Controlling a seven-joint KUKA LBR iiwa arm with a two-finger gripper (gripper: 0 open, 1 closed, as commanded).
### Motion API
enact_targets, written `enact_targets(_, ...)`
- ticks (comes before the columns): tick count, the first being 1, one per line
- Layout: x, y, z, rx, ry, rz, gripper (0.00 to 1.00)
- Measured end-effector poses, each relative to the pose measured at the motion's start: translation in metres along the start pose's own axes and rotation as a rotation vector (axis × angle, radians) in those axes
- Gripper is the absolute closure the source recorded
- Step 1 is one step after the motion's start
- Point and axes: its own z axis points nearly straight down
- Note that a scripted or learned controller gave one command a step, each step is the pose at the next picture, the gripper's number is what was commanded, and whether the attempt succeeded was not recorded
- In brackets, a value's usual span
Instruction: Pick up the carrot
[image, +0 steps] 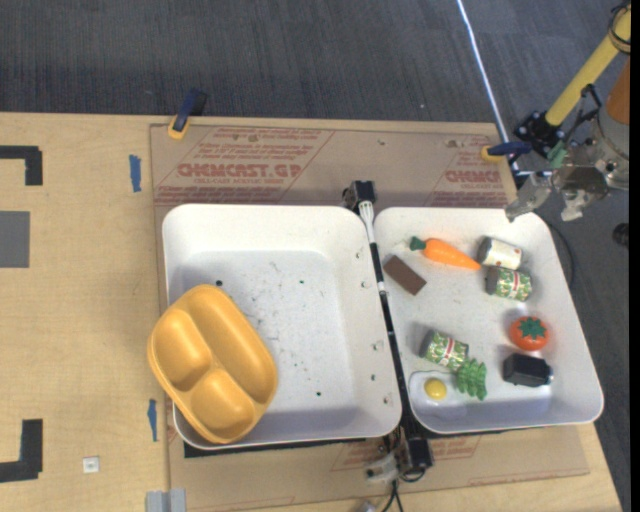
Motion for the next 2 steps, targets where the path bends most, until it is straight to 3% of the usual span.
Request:
enact_targets(1,0.040,0.015,0.053,0.002,0.001,0.112,0.00)
enact_targets(2,0.101,0.015,0.129,0.005,0.002,0.065,0.00)
